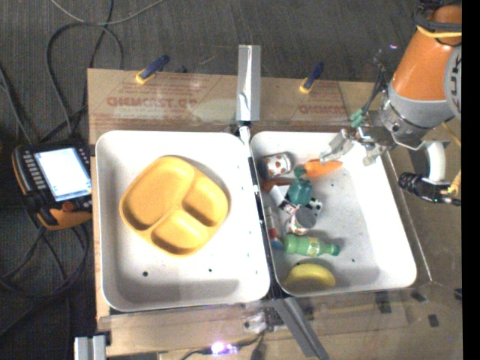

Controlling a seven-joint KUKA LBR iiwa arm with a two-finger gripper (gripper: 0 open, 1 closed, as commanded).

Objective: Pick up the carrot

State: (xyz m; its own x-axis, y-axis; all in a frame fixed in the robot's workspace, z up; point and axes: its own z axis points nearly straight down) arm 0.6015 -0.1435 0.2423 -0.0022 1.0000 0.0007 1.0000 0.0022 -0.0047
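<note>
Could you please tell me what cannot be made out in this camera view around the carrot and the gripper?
- Gripper: too small and blurred to judge its grip on the carrot.
- Carrot's green end: merges with the teal toy.
- Small can: label too small to read.
- Arm: cut off by the view's edge.

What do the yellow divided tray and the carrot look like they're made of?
Yellow tray: probably moulded plastic, smooth with a soft sheen and rounded compartments. Carrot: looks like a plastic toy, uniformly orange with a green end; too small to be sure.
</note>
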